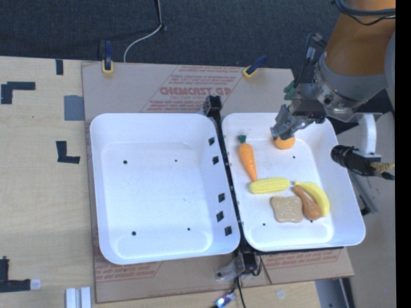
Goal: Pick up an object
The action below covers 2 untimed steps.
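Observation:
The right bin [334, 236] holds a carrot [248, 160], a yellow corn cob [269, 185], a slice of bread [286, 209], a banana [318, 197] with a brown sausage-like piece [308, 204] against it, and a small orange fruit [284, 142] near the far side. My gripper [283, 132] is low over the orange fruit, its dark fingers covering the fruit's top. Whether the fingers grip the fruit is hidden.
The left bin [106, 172] lies beside the right one, with a black divider strip [221, 172] between them. Two clamps [106, 63] [253, 66] pin the cardboard sheet at the back. A black fitting [350, 158] sticks in from the right.

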Tool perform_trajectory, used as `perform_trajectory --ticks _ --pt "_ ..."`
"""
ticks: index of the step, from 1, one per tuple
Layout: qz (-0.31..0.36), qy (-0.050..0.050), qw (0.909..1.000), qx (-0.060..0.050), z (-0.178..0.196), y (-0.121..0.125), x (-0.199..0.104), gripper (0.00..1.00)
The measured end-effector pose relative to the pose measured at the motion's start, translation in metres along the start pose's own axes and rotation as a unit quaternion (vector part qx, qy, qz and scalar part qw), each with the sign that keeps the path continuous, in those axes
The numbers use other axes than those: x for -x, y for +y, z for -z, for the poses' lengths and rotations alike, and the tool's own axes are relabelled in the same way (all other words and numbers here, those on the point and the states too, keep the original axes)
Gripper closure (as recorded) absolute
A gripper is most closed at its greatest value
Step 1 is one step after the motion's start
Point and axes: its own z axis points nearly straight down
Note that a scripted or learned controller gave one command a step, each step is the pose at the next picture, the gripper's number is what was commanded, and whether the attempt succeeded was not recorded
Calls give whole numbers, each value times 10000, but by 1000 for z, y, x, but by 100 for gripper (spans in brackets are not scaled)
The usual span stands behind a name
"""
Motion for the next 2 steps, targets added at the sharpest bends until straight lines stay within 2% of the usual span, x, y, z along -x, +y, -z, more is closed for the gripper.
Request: perform_trajectory --ticks 1,2 --pt "77 23 10000 -1 42 -4 -95 100" --pt "49 10 10000 -43 23 -60 -144 100"
